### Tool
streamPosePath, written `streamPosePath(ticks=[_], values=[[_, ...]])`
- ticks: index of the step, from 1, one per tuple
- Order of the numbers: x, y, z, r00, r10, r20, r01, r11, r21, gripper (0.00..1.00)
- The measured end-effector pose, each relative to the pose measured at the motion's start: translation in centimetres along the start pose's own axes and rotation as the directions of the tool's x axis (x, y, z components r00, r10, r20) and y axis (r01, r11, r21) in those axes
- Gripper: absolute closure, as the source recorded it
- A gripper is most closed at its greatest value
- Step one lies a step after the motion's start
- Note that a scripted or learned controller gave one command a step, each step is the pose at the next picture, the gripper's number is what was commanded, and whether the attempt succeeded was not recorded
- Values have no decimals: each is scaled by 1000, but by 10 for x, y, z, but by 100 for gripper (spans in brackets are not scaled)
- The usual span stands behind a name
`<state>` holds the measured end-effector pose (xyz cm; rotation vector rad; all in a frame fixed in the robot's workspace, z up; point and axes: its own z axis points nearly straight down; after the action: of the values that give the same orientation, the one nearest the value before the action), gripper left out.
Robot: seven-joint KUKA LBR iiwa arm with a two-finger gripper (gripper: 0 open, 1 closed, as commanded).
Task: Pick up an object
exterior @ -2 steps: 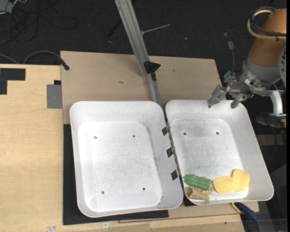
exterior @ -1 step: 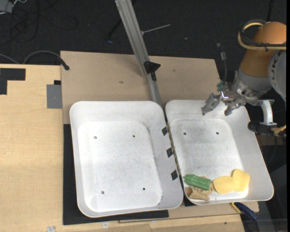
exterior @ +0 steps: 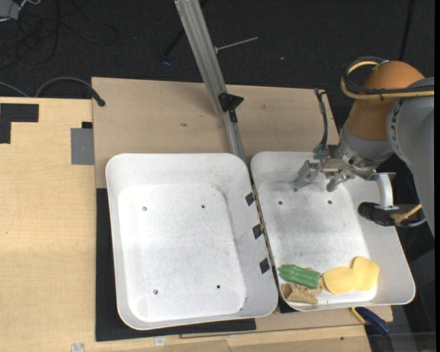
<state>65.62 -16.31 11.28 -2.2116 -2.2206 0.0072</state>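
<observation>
In the right bin [exterior: 319,226] several small objects lie along the front edge: a green piece [exterior: 300,275], a yellow piece [exterior: 351,276] and a small tan piece [exterior: 302,293]. My gripper [exterior: 319,179] hangs over the far part of the right bin, well behind those objects. Its two fingers are spread apart and nothing is between them. The grey arm with the orange band [exterior: 378,101] comes in from the right.
The left bin [exterior: 180,237] lies beside the right one, with black clips [exterior: 258,229] along their shared edge. A metal rail [exterior: 209,72] slants up from behind the bins. Cables run beside the wrist at the right.
</observation>
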Motion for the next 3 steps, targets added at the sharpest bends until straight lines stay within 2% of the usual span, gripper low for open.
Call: streamPosePath(ticks=[1,2,3], values=[[-1,2,-14,1000,0,1,0,1000,-6,100],[5,-2,-75,1000,2,3,-2,1000,-13,100],[3,-2,-92,1000,2,2,-2,1000,-10,100]])
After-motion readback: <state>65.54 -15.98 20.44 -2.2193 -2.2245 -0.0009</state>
